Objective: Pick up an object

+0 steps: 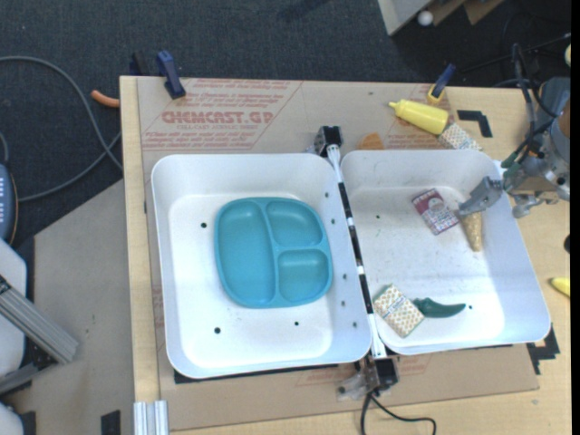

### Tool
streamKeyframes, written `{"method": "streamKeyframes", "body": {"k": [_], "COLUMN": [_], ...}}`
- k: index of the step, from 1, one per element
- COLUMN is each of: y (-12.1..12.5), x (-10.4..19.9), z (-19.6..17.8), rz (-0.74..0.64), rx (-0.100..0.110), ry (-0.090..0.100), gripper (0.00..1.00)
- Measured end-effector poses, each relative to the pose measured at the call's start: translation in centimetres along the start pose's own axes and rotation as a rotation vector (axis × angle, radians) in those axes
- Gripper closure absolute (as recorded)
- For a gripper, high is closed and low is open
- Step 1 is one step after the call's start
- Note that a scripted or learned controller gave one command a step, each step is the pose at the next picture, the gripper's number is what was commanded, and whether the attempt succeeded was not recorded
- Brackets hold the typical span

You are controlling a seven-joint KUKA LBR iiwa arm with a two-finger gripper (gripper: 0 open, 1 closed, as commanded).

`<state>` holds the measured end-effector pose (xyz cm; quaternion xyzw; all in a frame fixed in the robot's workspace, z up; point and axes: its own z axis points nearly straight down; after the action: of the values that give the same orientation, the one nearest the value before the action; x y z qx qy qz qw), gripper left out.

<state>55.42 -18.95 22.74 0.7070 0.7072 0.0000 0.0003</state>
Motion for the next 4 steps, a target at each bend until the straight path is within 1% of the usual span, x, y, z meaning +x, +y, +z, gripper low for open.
{"method": "streamKeyframes", "body": {"k": [1,2,3,4], "y": [3.8,5.8,7.8,9.4], "x": [1.0,3.7,2.5,3.0], "z": [7.1,13.5,10.4,14.3], "rz": [0.0,0.0,-0.001,-0.001], "rx": [0.003,-0.005,-0.002,-0.001], "ry": [0.002,-0.002,-0.001,-0.001], "gripper": [0.0,0.0,0.0,0.0]}}
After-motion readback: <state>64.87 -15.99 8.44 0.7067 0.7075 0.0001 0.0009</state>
